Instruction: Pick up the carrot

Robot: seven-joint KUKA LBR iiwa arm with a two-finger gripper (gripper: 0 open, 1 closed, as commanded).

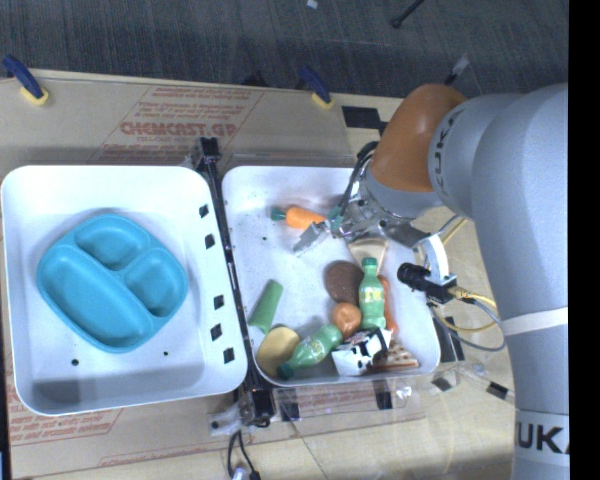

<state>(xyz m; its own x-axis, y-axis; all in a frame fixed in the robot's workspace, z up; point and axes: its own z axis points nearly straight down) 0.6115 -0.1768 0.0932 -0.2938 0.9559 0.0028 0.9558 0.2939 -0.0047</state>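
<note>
The carrot (300, 216) lies on the floor of the right bin (242, 268), toward the bin's twelve o'clock edge, its orange body pointing roughly three o'clock and a small green top at its nine o'clock end. The hand (320, 231) sits just at the carrot's four o'clock, its metal fingers spread apart with nothing between them; the tips lie close beside the carrot, but whether they touch it cannot be told. From the hand the grey arm (510, 248), with its orange band (412, 138), runs off toward three o'clock.

Toward six o'clock from the carrot, a cluster of toy foods fills the near part of the same bin: a brown potato-like piece (342, 280), a green bottle (371, 294) upright beside it, a second slim orange piece (387, 304) at the bottle's three o'clock, a small tan-orange piece (346, 318), a second green bottle (313, 350) lying on its side, a yellow-tan rounded piece (277, 346), and a black-and-white item (365, 352). A green cylinder (266, 305) lies apart at the cluster's nine o'clock.

The left bin (40, 368), at nine o'clock, holds a blue divided plate (110, 280). Both bins rest on the cardboard-covered counter (160, 118).
</note>
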